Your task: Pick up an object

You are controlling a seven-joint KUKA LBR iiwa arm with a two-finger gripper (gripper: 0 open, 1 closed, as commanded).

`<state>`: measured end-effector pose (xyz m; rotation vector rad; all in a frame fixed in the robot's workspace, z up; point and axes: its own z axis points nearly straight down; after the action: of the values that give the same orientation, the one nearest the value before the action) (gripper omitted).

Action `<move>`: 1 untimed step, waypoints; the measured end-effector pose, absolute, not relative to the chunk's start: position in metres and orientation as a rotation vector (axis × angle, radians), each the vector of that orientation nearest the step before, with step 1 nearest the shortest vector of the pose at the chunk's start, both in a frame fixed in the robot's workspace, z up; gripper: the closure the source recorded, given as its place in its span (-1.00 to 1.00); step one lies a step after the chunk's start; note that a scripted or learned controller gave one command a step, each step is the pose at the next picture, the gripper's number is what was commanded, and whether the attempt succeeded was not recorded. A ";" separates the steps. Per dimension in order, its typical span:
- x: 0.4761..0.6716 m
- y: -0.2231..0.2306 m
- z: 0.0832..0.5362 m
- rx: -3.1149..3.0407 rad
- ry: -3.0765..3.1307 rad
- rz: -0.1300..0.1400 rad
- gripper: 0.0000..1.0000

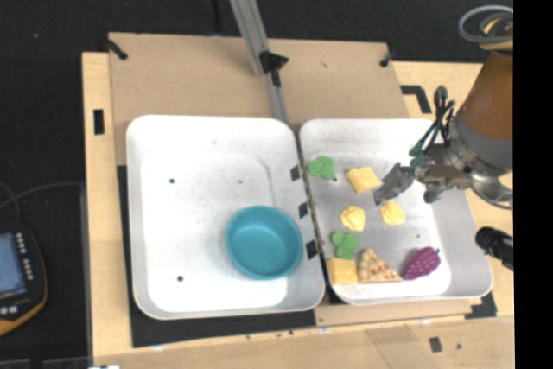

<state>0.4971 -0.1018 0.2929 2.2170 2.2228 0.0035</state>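
risk check: gripper low in the right bin, nothing held

the gripper [396, 184] sits low over the right bin [458, 272], reaching in from the right side. its dark fingers are close together w/ nothing visible between them, so no object is held. whether the tips touch the bin floor can't be told from this slanted view.

candidate objects all lie in the right bin: a yellow block [363, 179] just left of the gripper, a small yellow piece [393, 213] just below it, another yellow piece [352, 219] to the lower left, a green piece [322, 168] near the divider, a second green piece [345, 244], a yellow cube [343, 272], a pizza slice [377, 267] and purple grapes [422, 262] along the near wall. the left bin [173, 151] has a blue bowl [263, 241].

what could go wrong, as a guess:
- tips come down between the block and the small piece and clamp on air, since the gripper is beside both, not around either.
- narrow fingers may push a piece aside instead of straddling it; small rounded toys prob. slide on the smooth floor.
- the near-wall items are packed; a grab there could catch two or jam vs the wall.
- driving too low could scrape the floor.
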 end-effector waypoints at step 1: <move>0.497 -0.102 0.293 2.219 2.220 0.004 -1.00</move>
<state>0.4972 -0.1019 0.2929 2.2190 2.2199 0.0040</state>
